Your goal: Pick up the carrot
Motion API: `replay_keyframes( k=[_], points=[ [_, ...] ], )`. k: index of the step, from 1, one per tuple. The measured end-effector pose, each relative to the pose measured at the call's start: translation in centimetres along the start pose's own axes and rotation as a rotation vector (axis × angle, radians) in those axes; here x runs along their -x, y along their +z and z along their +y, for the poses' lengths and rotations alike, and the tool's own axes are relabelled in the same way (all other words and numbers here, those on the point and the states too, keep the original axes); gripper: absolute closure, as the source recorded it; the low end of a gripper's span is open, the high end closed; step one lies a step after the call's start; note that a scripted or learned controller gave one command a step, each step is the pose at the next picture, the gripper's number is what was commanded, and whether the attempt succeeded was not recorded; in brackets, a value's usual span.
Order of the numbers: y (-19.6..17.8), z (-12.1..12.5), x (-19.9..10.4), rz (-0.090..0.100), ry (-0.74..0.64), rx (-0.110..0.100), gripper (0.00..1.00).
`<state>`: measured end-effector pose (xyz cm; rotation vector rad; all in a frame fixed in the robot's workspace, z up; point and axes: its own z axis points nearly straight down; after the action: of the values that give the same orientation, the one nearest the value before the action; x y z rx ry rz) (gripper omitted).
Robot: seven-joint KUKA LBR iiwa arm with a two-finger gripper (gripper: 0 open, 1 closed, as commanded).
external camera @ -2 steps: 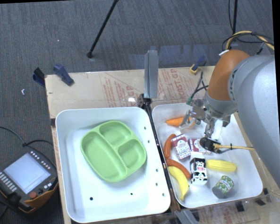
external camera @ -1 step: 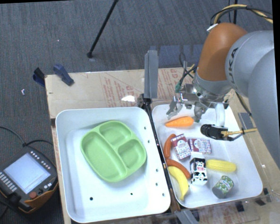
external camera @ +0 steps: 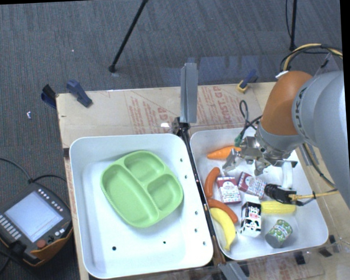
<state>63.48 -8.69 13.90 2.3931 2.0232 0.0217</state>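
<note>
1. Okay, I've got the carrot (external camera: 222, 153) in sight: it lies on its side near the far left corner of the right bin (external camera: 319, 217), close to the far wall, tip pointing left.
2. It sits apart from the clutter, and I reckon that helps me. The red sausage (external camera: 212, 181), the little red box (external camera: 228, 190) and the banana (external camera: 223, 227) are all nearer the camera, so there's free floor around the carrot's left end.
3. The gripper (external camera: 247, 155) hangs just beside the carrot's thick right end, low in the bin, at the carrot itself rather than the packed middle.
4. The fingers: too dark and tangled with the wrist hardware for me, so I cannot tell whether they are apart or together. Nothing shows between them, so I'm not calling a hold.
5. Arm pose: it reaches in from the right, the orange band (external camera: 285, 103) high over the bin's far side, the wrist bent downward, cables looping off it.
6. The left bin (external camera: 82, 171) holds the green divided tray (external camera: 142, 189), well apart from all this.
</note>
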Motion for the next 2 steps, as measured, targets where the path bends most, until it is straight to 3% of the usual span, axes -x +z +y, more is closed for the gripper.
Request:
replay_keyframes(
  k=[1,2],
  points=[
    [5.3,0.2,1.6,-0.006,0.094,-0.019,0.00],
    [5.1,0.8,0.1,-0.006,0.118,-0.023,1.00]
  ],
)
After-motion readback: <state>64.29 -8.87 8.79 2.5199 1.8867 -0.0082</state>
